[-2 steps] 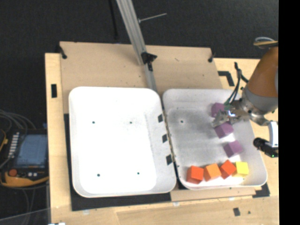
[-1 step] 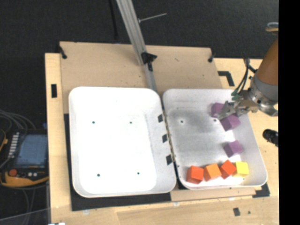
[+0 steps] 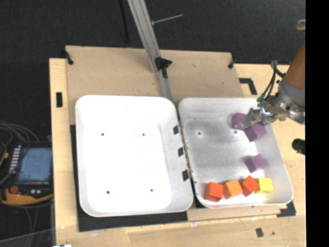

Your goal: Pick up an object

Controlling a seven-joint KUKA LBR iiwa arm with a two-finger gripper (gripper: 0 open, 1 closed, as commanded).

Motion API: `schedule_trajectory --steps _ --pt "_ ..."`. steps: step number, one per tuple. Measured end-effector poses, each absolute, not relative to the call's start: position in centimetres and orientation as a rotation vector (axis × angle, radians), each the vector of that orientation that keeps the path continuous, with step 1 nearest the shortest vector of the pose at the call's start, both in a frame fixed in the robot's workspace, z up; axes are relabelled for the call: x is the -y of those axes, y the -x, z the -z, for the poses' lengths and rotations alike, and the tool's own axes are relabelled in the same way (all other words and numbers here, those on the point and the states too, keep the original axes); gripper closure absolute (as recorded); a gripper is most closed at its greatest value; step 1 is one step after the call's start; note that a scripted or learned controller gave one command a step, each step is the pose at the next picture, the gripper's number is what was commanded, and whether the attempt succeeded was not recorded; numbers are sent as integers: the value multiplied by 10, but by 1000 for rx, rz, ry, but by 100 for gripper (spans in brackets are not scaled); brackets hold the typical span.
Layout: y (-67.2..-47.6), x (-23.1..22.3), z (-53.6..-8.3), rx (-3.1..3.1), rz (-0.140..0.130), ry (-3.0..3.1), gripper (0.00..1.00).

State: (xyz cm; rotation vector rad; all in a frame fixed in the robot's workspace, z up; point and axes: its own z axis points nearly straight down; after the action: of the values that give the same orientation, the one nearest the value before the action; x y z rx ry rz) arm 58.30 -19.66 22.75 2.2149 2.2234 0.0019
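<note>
My gripper hangs low over the far right part of the right bin, reaching in from the right. It sits between two purple blocks, one just to its left and one just below it. It looks to be touching or very near both, and neither shows clearly as gripped. A third purple block lies further toward the front. Along the bin's front edge runs a row: a red-orange block, an orange block, another red-orange block and a yellow block.
The left bin lies beside the right one, with small clips along the shared edge. A slanted metal rail rises from behind the bins. A blue-screened device with cables sits off the bench at the left.
</note>
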Motion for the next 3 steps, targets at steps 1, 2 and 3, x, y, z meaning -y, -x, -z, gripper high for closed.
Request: schedule_trajectory --steps 1,2,3 --pt "-584 147 -220 -2228 -1 -2215 100" --pt "-588 98 -218 -2229 -1 -2214 100" --pt "-574 53 -219 -2229 -1 -2215 100"
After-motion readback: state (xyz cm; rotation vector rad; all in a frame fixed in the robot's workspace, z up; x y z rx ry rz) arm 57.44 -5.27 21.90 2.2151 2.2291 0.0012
